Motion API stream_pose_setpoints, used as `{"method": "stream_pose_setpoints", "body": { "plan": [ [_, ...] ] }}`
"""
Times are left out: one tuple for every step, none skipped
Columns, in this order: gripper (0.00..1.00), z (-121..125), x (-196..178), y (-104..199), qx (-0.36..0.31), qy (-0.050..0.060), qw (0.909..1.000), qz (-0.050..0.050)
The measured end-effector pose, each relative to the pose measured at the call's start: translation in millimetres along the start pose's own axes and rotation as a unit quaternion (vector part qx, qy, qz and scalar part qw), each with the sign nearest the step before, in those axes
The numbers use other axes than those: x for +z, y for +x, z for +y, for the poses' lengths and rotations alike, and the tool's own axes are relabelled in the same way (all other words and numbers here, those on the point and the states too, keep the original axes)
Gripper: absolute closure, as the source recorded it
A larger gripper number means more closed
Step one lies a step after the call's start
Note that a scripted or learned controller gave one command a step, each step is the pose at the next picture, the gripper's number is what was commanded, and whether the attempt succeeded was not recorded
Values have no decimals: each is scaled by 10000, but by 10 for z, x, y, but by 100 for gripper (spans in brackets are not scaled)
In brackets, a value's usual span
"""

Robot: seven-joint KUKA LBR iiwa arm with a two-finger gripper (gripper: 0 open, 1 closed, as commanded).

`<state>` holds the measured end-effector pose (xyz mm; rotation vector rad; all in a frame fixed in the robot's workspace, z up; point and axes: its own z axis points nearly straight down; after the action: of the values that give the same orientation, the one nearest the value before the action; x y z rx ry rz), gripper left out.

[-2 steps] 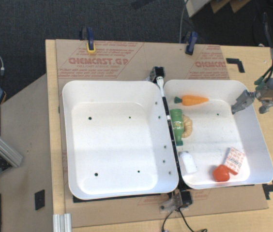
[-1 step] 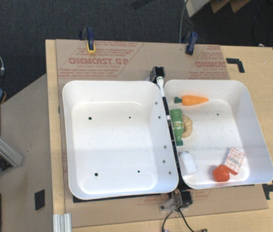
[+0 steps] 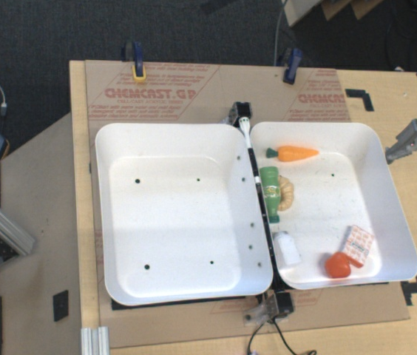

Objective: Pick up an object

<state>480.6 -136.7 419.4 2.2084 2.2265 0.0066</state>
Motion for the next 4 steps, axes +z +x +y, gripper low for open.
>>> {"method": "stream_pose_setpoints", "body": {
  "plan": [
    [0, 30, -657, 687, -4, -19, 10000, 6],
    [0, 9, -1193, 1291, 4, -9, 10000, 9],
    [0, 10, -1158, 1982, -1, 25, 10000, 12],
    [0, 15, -1156, 2592, 4, 21, 10000, 12]
  ]
}}
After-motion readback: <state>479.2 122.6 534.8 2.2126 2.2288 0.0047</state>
